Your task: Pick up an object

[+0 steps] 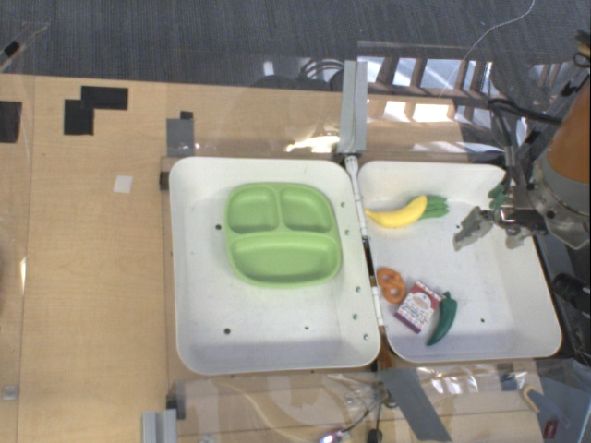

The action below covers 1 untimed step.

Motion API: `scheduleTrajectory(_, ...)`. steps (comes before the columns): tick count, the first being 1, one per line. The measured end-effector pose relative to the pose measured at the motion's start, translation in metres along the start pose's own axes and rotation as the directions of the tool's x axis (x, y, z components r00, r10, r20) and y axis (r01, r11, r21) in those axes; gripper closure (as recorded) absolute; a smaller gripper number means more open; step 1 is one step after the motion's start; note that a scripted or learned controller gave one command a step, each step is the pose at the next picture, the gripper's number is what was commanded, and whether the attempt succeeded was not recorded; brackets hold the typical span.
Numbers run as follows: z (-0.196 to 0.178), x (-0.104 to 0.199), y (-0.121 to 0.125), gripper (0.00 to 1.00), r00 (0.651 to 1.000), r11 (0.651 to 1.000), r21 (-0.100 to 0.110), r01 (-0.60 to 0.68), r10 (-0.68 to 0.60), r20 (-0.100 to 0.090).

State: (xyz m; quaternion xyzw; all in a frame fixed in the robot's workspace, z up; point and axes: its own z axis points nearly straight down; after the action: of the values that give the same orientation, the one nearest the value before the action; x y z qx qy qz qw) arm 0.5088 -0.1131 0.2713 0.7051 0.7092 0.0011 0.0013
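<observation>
while seemingly empty, end effector (488, 226) hovers beside banana (399, 213).

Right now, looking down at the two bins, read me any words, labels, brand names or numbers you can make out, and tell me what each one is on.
No text can be read in this view.
Small red and white packet in the right bin: it carries print, but it is too small and blurred to read.
Black block shapes on the bench: plain marks, not letters or numbers.
</observation>
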Motion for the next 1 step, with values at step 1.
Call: scheduleTrajectory(1,-0.0112,0.0006,0.0018,1.00,1.000,1.000,-0.005,0.003,-0.003,0.000)
